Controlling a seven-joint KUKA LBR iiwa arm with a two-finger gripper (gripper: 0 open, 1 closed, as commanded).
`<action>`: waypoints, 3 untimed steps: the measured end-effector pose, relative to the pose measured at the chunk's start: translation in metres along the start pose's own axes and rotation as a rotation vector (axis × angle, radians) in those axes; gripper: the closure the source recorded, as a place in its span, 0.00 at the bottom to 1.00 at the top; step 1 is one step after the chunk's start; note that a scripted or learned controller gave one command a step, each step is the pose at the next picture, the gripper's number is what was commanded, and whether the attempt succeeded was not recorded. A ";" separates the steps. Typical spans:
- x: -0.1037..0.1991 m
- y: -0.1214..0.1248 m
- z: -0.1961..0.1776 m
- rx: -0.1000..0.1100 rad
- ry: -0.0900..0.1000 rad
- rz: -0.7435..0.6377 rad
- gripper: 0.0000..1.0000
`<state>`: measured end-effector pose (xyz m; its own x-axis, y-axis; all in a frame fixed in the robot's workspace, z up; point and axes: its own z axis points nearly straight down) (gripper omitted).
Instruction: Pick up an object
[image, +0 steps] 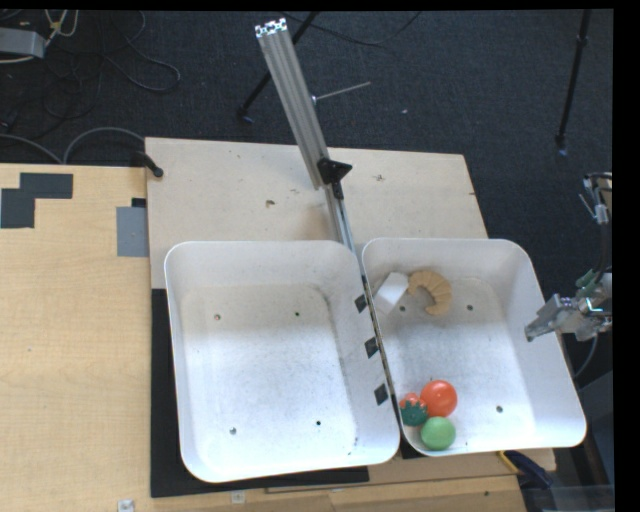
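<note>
Gripper (565, 315) outside right bin (530, 265) at its 3 o'clock edge; jaw state can't tell.
Nearest pick: tan curved piece (432, 291) at 9 o'clock from gripper; red ball (439, 397) toward 7-8 o'clock.

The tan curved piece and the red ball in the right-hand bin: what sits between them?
Nothing: in the camera view, just bare white bin floor separates the tan curved piece from the red ball.
</note>
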<state>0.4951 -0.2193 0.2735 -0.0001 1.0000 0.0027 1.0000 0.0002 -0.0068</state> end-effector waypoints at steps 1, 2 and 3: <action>0.000 0.001 -0.002 -0.004 -0.001 0.001 0.00; 0.002 -0.005 0.061 0.002 0.001 0.000 0.00; 0.012 -0.001 0.112 0.001 0.001 0.001 0.00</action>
<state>0.4935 -0.2072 0.1617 0.0011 1.0000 0.0039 1.0000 -0.0011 -0.0080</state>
